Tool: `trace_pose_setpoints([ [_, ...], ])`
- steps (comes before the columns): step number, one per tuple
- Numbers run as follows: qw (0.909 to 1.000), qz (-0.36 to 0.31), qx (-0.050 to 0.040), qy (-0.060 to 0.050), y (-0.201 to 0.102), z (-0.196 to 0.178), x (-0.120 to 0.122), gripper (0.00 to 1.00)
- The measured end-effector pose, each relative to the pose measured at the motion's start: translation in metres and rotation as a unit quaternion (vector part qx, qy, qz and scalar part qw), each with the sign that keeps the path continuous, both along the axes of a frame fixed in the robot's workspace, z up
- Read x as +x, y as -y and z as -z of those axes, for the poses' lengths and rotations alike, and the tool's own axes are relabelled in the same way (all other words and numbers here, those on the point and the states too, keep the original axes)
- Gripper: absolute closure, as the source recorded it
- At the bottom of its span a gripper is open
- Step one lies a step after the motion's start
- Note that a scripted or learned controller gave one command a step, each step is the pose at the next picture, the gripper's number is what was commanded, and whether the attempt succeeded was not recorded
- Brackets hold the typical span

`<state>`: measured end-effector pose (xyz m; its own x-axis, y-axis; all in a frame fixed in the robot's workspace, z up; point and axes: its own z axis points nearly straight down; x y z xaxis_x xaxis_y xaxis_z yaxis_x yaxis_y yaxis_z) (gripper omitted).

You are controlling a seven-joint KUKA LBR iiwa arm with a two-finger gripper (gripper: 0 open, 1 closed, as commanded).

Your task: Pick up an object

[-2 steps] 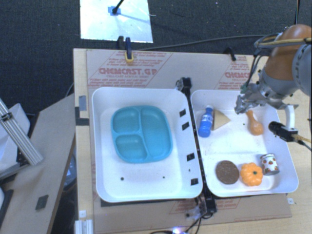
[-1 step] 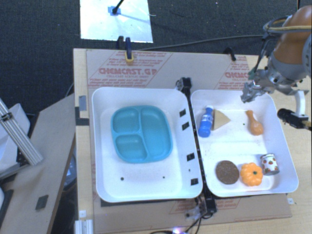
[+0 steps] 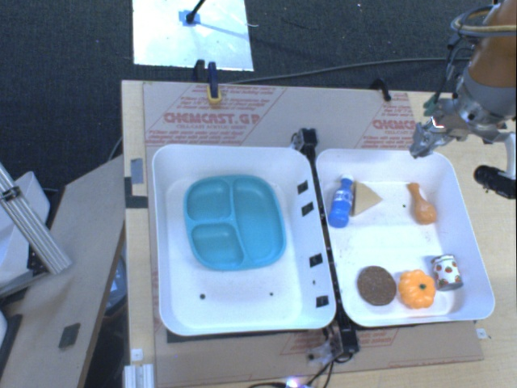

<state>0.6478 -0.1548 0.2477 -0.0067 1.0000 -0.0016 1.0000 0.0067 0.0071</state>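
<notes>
The tool (image 3: 423, 145) hovers over the right white bin's (image 3: 468, 241) far rim, grip state unclear; next, descend toward the orange plastic drumstick (image 3: 421, 204).

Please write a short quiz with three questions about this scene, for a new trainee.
1. True or false: the blue divided plate lies in the left bin.
2. Which thing touches the blue bottle? A) pumpkin B) tan wedge C) brown disc
3. Fill in: the gripper hangs over the far ___ of the right bin.

Key: 1 true; 2 B; 3 rim.
</notes>
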Motion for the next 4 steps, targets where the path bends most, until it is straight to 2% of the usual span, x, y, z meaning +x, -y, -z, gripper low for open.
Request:
trace_pose_setpoints([
  [2,1.0000,-0.001,0.0016,-0.004,-0.103,0.014,-0.047,1.00],
  [3,1.0000,-0.002,0.0020,-0.004,-0.161,0.023,-0.061,1.00],
  [4,1.0000,-0.001,0.0014,-0.004,-0.204,0.030,-0.077,1.00],
])
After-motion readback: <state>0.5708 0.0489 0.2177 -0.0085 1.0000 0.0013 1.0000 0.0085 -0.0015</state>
